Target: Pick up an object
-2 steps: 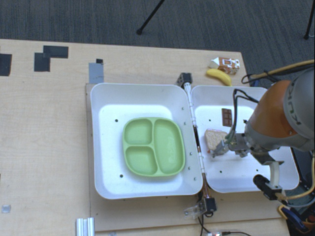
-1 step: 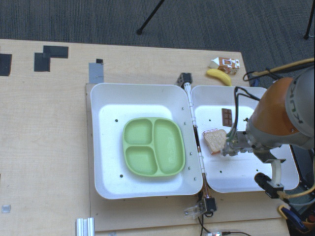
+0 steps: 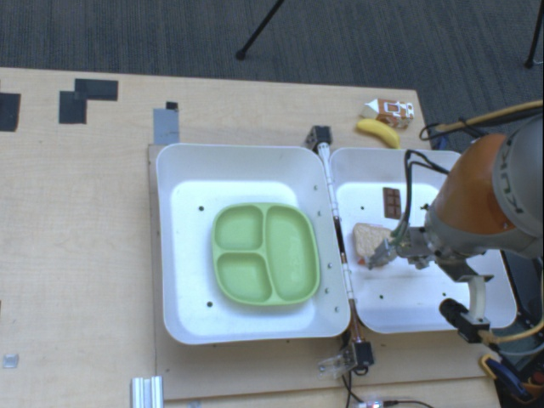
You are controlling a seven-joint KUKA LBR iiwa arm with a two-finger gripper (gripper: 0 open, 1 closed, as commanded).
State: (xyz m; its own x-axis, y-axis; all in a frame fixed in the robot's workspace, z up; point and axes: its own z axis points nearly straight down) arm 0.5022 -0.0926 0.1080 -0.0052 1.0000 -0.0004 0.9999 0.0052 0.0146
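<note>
I see gripper (image 3: 380, 257) low in right bin (image 3: 425, 313), at bread slice (image 3: 369, 239); finger state unclear to me. Green divided plate (image 3: 265, 254) sits in left bin (image 3: 183, 253).

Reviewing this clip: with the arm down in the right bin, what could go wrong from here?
The tool sits at the lower edge of the tan slice, so it may push it aside rather than lift it. The slice lies close to the divider between the bins, leaving little room. The brown block nearby could get knocked.

Bright, even overhead light blows out the white bins (image 3: 170, 228); slightly soft focus.
</note>
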